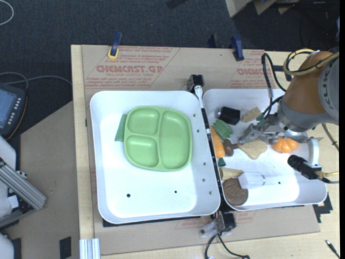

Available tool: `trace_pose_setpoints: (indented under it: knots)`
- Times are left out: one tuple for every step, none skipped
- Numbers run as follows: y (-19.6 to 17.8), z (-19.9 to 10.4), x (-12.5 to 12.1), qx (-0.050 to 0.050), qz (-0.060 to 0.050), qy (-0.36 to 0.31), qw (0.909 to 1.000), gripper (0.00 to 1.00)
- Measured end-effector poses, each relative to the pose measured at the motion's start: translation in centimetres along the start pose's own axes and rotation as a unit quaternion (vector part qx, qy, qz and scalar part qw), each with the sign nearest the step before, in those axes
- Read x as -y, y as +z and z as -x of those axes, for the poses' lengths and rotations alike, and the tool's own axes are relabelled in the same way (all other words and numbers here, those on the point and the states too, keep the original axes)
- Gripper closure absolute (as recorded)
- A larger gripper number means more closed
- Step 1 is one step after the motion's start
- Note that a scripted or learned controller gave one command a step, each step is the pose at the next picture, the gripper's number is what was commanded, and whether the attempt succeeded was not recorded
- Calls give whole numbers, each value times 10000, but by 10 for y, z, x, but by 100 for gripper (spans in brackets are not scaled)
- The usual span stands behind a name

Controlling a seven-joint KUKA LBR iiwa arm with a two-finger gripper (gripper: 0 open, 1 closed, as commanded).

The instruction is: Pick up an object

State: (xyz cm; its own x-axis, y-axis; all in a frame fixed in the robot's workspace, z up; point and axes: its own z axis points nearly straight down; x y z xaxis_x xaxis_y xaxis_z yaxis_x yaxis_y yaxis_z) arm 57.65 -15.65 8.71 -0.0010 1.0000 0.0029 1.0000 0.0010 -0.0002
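My gripper (247, 136) reaches in from the right and hangs low over the middle of the right bin (280, 196). Its tip is just above a tan cracker-like piece (254, 150) and close to a small brown item (229, 147). A green toy (222, 128) and an orange piece (217, 143) lie to its left by the bin's wall. A black block (230, 114) and a tan wedge (251, 114) sit behind it. An orange ball-like thing (284, 144) lies under the wrist. Nothing is visibly held.
The left bin (108, 188) holds a green divided plate (158, 138). At the right bin's front lie a brown round disc (234, 191), a white block (252, 179) and a pale wedge (230, 172). A divider rail (207, 139) separates the bins.
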Motion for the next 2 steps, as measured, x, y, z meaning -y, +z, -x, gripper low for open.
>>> trace_pose_setpoints:
  knots:
    - [-13, 1, -2, 24, 58, 5, 10000, 100]
    - [-69, -6, -11, 26, 37, -6, 10000, 100]
